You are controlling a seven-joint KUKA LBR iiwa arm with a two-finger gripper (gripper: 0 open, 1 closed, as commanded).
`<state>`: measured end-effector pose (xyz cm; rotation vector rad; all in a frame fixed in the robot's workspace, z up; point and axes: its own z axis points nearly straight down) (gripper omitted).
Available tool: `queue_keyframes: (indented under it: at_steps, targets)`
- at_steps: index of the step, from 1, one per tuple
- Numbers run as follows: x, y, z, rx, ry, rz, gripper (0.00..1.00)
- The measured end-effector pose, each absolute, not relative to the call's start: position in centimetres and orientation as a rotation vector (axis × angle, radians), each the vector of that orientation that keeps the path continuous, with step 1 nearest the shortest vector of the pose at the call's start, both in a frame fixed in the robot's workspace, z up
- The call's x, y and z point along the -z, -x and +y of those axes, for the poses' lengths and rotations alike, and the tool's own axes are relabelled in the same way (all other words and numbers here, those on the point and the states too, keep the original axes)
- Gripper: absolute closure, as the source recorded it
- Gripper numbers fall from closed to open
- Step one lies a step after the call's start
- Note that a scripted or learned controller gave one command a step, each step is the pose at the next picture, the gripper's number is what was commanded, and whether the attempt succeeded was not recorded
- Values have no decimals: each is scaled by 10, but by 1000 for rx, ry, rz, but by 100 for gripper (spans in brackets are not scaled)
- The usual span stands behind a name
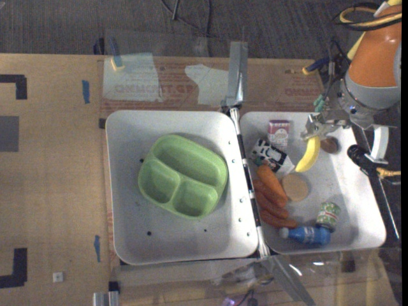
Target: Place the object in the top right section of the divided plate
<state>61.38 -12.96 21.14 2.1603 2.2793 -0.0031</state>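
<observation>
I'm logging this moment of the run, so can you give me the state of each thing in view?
Green divided plastic plate: flat in the left white bin, sections bare.
Yellow banana: lying in the right white bin, just below the gripper.
Blue plastic bottle: on its side.
Green can: tilted.
Orange carrots: lying side by side.
Small white carton: lying flat.

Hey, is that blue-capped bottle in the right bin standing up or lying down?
Lying down. The bottle rests on its side along the right bin's floor, blue cap pointing left.
</observation>
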Motion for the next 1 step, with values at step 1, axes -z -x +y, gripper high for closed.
queue_keyframes:
  at_steps: [1]
  targets:
    - [-275,-597,-117,0,-2104,2331,100]
